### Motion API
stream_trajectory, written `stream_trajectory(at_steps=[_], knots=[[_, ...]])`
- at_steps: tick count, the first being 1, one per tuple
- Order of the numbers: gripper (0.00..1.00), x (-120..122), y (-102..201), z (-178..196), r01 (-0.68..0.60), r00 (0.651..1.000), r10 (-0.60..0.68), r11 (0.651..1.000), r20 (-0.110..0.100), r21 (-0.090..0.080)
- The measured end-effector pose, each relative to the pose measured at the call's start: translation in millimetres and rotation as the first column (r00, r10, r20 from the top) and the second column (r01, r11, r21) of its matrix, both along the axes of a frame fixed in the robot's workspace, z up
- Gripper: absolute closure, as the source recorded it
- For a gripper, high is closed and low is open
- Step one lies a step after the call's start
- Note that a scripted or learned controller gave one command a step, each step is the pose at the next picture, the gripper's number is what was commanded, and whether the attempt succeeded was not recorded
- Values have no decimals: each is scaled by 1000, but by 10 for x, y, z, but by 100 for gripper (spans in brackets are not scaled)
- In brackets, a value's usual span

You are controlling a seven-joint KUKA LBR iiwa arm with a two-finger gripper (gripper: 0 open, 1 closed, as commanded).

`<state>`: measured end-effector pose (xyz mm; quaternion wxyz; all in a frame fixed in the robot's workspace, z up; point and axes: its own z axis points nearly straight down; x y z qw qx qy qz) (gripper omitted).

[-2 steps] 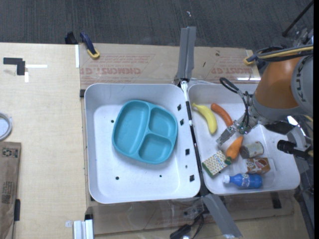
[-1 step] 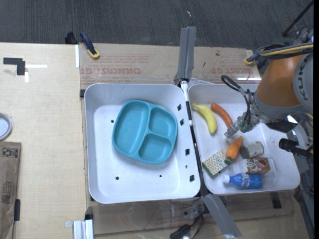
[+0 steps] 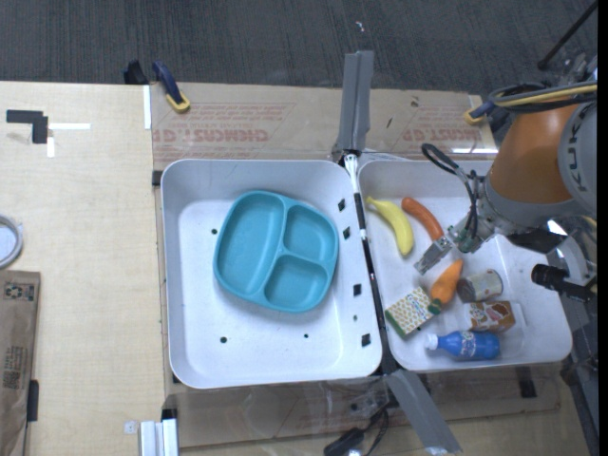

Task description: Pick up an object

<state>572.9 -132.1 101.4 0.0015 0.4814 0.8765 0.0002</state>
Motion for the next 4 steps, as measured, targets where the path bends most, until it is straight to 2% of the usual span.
stream_trajectory(at_steps=[1, 2, 3, 4], knots=[[0, -333, 16, -97, -117, 993, 117, 993, -3, 1], [100, -328, 9, -3, -112, 994, 112, 994, -1, 1], [100, -209, 557, 1469, -39, 999, 39, 999, -1, 0], [0, -211, 556, 1467, -39, 999, 39, 999, -2, 0]])
